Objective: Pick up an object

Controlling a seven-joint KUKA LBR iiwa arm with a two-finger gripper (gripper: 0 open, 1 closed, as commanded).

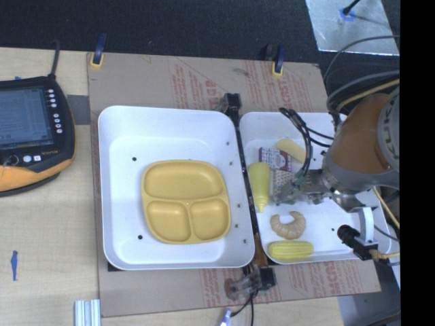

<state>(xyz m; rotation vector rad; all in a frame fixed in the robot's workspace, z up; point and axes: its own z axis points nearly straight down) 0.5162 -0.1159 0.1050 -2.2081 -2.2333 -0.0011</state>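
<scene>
Two shallow white bins are seen mid-frame; the gripper is lowered by a yellow plastic bottle; its opening cannot be told, so a miss is risked among crowded items.

I was working in a robotics lab, not anyone's kitchen: the table carried a sheet of cardboard held down by blue-and-yellow clamps, with two white bins set side by side on it. A teach pendant with a lit screen lay at the left, and loose cables trailed over the right bin. Dark carpet ran behind the table, with a taped mark on a pale floor patch.
</scene>
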